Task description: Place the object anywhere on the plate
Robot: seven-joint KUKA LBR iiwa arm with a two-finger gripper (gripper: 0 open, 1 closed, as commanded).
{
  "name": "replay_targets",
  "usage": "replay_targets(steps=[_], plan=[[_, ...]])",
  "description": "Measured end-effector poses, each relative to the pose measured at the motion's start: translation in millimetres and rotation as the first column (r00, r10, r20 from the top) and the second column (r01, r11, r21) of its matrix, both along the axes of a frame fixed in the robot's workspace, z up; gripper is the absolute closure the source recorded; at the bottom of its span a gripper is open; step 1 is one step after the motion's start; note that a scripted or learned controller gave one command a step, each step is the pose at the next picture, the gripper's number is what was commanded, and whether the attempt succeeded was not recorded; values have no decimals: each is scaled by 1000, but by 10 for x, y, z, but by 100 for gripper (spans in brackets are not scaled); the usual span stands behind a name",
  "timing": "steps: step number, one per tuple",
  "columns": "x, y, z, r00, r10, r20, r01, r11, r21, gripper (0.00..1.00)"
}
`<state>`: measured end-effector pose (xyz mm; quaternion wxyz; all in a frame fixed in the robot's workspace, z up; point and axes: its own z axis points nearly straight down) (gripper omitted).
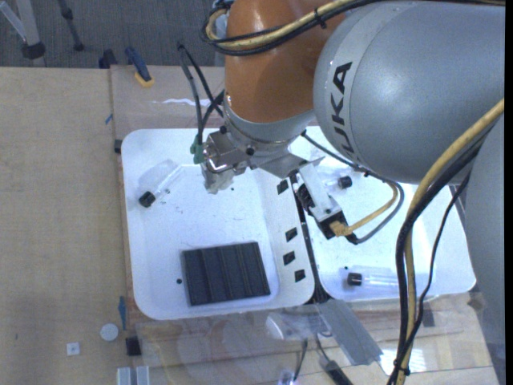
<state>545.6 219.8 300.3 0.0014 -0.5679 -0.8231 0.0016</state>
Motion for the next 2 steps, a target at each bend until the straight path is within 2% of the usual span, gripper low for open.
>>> replay_targets(steps=[1, 2], plan=[[-366, -64, 289, 999, 37, 0, -37, 999, 0, 100], [-665, -19, 514, 990, -138, 4, 138, 990, 0, 100]])
